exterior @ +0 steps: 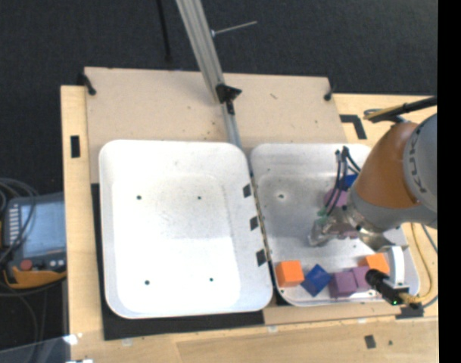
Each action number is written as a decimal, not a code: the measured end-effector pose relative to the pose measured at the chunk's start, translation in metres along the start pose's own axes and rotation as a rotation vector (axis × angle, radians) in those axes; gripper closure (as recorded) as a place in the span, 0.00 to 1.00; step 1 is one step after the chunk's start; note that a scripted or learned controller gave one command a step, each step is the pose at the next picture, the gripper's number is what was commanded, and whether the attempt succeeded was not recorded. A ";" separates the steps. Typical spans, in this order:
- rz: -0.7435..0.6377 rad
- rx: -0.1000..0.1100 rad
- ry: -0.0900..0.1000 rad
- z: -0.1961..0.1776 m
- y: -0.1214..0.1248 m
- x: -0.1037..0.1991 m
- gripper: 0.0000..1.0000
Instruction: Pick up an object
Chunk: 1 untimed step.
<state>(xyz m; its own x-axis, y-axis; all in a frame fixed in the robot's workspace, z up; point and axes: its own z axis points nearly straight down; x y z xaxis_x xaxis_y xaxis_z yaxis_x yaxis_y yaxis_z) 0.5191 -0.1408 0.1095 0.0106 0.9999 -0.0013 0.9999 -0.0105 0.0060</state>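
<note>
A: Item one, objects for picking?
B: Four small blocks along the near edge of the right shallow white bin [291, 165]: an orange cube [290, 272], a blue cube [316, 280] just beside it, a purple block [347, 282] next along, and a second orange block [378, 262] by the right wall, partly behind the arm.

A: Item two, the gripper?
B: Two-finger gripper [321, 233], low over the middle of the right bin, apart from the row of blocks. Nothing visible between its fingers; whether they are spread or closed I cannot tell.

A: Item three, the arm?
B: Grey arm with orange band [385, 176], entering from the right, above the bin's right half.

A: Item four, surroundings?
B: Left shallow white bin [177, 225], touching the right one; tan wooden bench [162, 100] beneath both; slanted metal rail [204, 40] behind.
</note>
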 end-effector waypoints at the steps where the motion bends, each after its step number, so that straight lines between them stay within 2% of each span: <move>1: -0.005 0.000 -0.001 -0.052 -0.008 -0.004 1.00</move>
<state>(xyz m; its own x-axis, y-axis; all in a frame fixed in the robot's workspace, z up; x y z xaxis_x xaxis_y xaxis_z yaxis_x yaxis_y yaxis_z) 0.5110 -0.1446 0.1614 0.0059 1.0000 -0.0020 1.0000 -0.0059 0.0061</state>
